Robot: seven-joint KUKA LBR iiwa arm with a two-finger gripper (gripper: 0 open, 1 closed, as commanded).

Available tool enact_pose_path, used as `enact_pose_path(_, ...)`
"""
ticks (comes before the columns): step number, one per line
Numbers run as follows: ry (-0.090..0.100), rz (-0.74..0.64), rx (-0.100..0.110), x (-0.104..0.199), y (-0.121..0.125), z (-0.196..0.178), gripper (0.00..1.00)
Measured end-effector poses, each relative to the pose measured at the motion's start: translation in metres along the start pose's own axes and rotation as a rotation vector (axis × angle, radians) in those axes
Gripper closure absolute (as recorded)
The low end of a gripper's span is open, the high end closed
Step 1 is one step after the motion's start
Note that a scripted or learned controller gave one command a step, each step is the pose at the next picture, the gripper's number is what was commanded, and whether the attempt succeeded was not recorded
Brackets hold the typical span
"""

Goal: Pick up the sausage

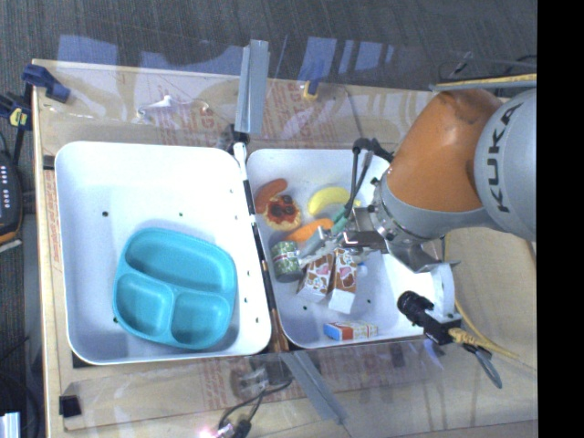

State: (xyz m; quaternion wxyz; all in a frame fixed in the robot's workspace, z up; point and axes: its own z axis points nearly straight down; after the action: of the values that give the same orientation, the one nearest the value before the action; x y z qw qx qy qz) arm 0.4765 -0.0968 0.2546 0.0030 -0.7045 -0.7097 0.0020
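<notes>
I see the sausage (pixel 271 190) lying free at the right bin's (pixel 315 338) upper-left; gripper (pixel 339 237) over the cartons (pixel 330 276), state unclear.

Sausage (pixel 271 191): reddish-brown, apparently lying flat, right bin's upper-left corner, near wall.

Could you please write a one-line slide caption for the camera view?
KUKA arm's gripper over the cluttered right bin, sausage at its far-left corner.
</notes>
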Motion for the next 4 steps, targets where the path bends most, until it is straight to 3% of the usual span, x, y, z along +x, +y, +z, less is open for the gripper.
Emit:
enact_pose_path(1, -0.002, -0.126, -0.002, 0.003, 0.000, 0.089, 0.00)
enact_pose_path(2, -0.023, -0.318, -0.025, -0.010, 0.005, 0.130, 0.00)
enact_pose_path(3, -0.019, -0.524, -0.037, -0.044, 0.089, 0.144, 0.00)
enact_pose_path(4, -0.013, -0.699, -0.011, -0.023, 0.174, 0.157, 0.00)
